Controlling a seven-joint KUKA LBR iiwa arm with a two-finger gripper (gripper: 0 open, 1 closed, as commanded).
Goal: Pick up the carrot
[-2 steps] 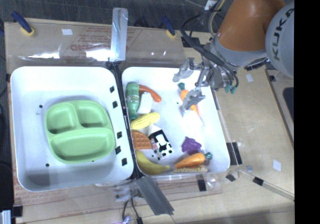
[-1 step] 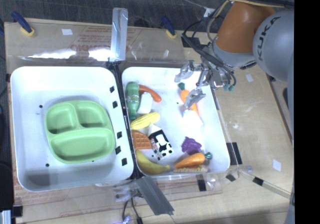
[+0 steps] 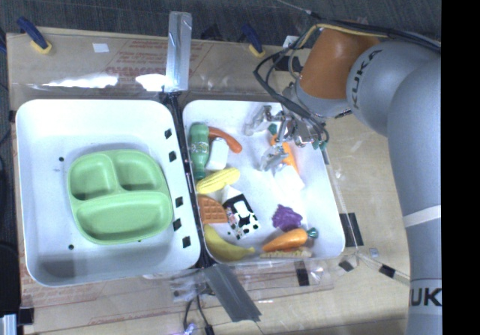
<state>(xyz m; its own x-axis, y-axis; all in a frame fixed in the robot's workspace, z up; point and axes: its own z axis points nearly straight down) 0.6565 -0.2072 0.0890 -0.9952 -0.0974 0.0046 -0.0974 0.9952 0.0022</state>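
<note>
The approach is being made: the gripper (image 3: 276,140), fingers apart, is being held above the right bin (image 3: 330,206), and a descent onto the carrot (image 3: 286,239) is being called for next.

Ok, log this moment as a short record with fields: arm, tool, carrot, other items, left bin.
arm: reaches in from the right, over the right bin
tool: at the upper part of the right bin, an orange piece at its tips; grasp unclear
carrot: lying near the right bin's lower edge, apart from the tool
other items: banana, corn, green bottle, purple item
left bin: holds a green divided plate
</note>
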